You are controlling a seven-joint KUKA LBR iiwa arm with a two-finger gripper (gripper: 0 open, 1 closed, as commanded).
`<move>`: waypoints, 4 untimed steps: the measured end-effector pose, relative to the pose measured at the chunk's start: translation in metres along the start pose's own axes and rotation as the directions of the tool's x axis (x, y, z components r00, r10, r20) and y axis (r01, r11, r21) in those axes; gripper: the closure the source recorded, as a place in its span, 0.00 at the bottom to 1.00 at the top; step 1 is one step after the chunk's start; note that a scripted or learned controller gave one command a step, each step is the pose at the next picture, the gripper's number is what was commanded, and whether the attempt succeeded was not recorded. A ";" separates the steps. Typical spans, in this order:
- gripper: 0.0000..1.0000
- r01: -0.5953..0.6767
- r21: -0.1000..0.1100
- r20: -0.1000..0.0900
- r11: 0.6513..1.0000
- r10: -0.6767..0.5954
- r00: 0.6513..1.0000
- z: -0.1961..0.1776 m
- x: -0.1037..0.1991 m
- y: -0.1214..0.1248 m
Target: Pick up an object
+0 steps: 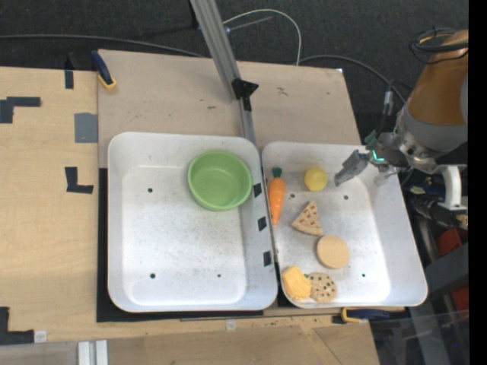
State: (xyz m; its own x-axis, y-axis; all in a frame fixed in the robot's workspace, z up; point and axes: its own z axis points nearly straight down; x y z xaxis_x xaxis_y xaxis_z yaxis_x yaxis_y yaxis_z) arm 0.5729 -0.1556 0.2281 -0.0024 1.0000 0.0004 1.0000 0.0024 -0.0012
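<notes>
inspector: camera view records the gripper (pixel 352 167) at the upper right of the right bin (pixel 396 234), reaching in from the right. whether its fingers are spread or closed, i cannot tell; nothing is seen between them.

clerk: and the task's thing?

inspector: none is singled out. the nearest candidate is the yellow ball (pixel 315 179), just left of the gripper, apart from it. the carrot (pixel 275 196) lies lengthwise against the left wall of that bin. the cheese wedge (pixel 308 220) sits mid-bin, the round biscuit (pixel 332 252) below it, and the corn piece (pixel 296 284) touches the chocolate-chip cookie (pixel 322 287) at the front wall.

clerk: why so arranged?

inspector: my judgement is loose scatter, not order. the green bowl (pixel 220 179) stands alone in the left bin (pixel 129 226), upright.

clerk: room to move?

inspector: the right half of the right bin is bare floor, so approach from that side looks free. the ball has clear space around it. the carrot, corn and cookie are crowded by walls, which would likely hamper one finger. the slanted metal post (pixel 217 33) ends between the bins at the back, well clear of the ball.
</notes>
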 end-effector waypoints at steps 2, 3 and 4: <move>0.00 -0.002 0.001 0.001 1.000 0.002 1.000 0.124 -0.001 0.009; 0.00 0.000 -0.010 0.000 1.000 0.000 1.000 0.131 -0.001 0.014; 1.00 0.002 -0.016 0.001 1.000 -0.002 1.000 0.119 0.000 0.015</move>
State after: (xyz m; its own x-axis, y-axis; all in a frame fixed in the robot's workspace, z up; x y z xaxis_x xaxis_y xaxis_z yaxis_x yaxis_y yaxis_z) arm 0.5881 -0.1558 0.1088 -0.0041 1.0000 -0.0005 0.9999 0.0041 0.0150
